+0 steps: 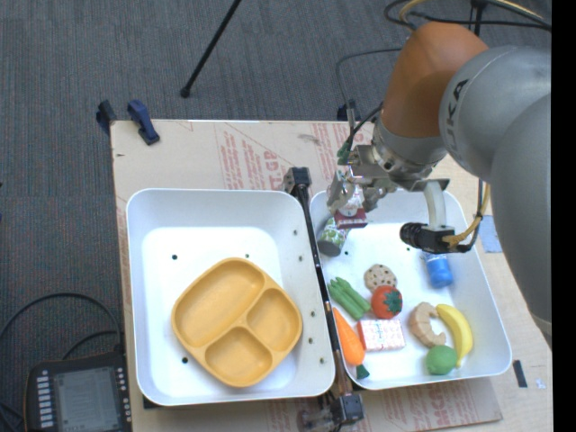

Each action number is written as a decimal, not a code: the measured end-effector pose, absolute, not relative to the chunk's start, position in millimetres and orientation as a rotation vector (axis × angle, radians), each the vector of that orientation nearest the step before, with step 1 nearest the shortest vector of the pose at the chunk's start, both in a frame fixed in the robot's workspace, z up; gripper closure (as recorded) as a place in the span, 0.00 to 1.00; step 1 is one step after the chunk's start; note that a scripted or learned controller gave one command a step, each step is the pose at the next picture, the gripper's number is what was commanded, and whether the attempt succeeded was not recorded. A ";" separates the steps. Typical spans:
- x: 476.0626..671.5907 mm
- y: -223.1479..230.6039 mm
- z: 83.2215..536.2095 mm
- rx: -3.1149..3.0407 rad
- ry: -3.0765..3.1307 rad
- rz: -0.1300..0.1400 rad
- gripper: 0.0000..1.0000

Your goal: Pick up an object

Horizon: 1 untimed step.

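On the table [225,151]: two shallow white bins, side by side. Left bin [153,214]: one yellow divided tray [236,321] with three compartments, lying flat near the bin's middle. Right bin [490,286]: one blue cylinder [440,272] by the far right side; one chocolate-chip cookie [380,276]; one red tomato [387,301] just in front of the cookie; one bundle of green beans [349,297] to the left of the tomato; one orange carrot [349,338] along the bin's left wall; one red and white box [382,335] beside the carrot; one tan bread-like piece [424,324]; one yellow banana [456,330] touching it; one green lime [441,360] at the near right corner.

Arm: one, grey with an orange band, reaching in from the right and angled down over the far left corner of the right bin. Hand [345,207]: low above that corner, its fingers clamped on one small item with a dark red label [350,214], whose greenish lower end hangs toward the bin floor. Black cable attachment [430,236]: one, beside the wrist.
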<state>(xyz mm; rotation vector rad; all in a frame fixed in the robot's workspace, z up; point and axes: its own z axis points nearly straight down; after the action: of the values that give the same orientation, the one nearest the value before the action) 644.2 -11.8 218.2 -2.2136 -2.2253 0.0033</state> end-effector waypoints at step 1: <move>578.2 37.0 240.6 -2.212 -2.225 0.005 1.00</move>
<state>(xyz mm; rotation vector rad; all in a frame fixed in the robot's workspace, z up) 578.2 37.0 240.6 -2.2120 -2.2249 0.0049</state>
